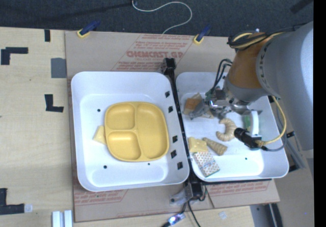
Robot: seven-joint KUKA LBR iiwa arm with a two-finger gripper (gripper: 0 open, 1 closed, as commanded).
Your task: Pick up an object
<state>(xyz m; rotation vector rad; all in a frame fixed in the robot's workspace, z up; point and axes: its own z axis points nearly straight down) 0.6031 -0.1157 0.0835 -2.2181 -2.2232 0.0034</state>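
- Two white bins are set side by side on a printed cardboard sheet (147, 52), which is laid on the bench (30, 134).
- The left bin (84, 98) is taken up by a yellow plate (137, 131) with three compartments, laid flat near the middle.
- A pale yellow scrap (99, 134) is seen poking out from under the plate's left edge.
- The arm (249, 68) is extended from the right over the right bin (270, 167).
- The gripper (206, 108) is held low in that bin's upper left part, just beside a brown piece (192, 103).
- Whether the gripper is released or clenched cannot be told, nor whether the brown piece is touched.
- A tan, curved croissant (226, 130) is found near the bin's middle, below the gripper.
- A cone (216, 146) is laid on its side just below the croissant, with a yellow wedge (196, 143) just beside it on the left.
- A patterned packet (206, 163) is placed near the bin's front wall, just below the wedge and the cone.
- The sheet's far edge is gripped by two blue and yellow clamps (89, 28).
- A thin white cable (163, 6) is looped on the dark floor beyond the bench.
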